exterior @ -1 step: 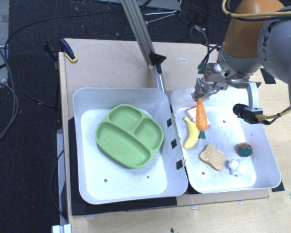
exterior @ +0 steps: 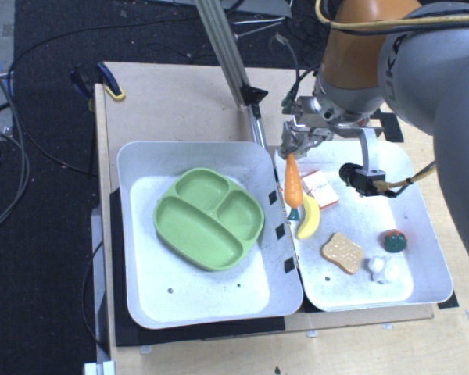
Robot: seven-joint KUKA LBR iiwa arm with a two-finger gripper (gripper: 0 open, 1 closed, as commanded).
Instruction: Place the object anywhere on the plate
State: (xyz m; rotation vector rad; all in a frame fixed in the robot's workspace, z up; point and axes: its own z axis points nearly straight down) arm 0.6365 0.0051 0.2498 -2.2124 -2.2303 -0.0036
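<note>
We found no text, label, brand, number or sign that could be read anywhere on the bench, the bins or the arm.

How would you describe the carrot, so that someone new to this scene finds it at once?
Look at the right white bin, along its left wall. The carrot hangs upright there under the pincer, just above the yellow banana. It is the only long orange thing with a pointed shape.

plate [exterior: 209, 219]: matt green plastic; bins [exterior: 141, 287]: smooth white plastic; bench [exterior: 180, 100]: pale wood
</note>
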